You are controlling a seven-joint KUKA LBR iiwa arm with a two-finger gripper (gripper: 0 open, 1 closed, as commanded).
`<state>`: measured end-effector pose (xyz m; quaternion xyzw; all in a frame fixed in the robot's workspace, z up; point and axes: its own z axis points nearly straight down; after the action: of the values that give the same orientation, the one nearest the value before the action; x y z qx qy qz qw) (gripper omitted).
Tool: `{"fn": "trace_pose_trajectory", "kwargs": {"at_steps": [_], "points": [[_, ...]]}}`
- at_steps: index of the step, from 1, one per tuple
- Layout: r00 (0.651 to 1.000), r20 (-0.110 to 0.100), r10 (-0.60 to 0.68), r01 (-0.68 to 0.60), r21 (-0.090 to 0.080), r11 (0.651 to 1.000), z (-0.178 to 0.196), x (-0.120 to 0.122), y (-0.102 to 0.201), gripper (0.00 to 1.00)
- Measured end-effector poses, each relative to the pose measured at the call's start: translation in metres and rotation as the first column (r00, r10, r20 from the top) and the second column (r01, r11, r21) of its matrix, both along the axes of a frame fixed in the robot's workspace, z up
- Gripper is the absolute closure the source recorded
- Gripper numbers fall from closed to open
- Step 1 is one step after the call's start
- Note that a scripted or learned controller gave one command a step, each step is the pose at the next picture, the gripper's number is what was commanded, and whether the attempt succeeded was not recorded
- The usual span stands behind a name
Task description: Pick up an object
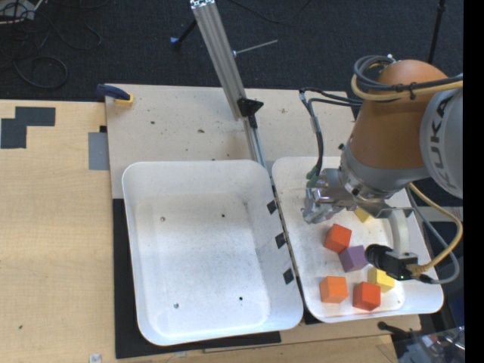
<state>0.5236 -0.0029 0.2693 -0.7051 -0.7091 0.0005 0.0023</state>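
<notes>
Gripper (318,206) low over right bin (291,174), finger state unreadable; blocks cluster just near-right, closest the red block (337,238), so a descent here risks missing it entirely.

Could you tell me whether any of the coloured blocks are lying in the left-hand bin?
No, the blocks, such as the purple block and orange block, all lie in the right bin.
</notes>
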Motion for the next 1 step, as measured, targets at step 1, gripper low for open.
{"fn": "trace_pose_trajectory", "kwargs": {"at_steps": [1], "points": [[1.0,-0.002,-0.001,0.001,-0.001,1.0,-0.0221,-0.006,0.0497,1.0]]}}
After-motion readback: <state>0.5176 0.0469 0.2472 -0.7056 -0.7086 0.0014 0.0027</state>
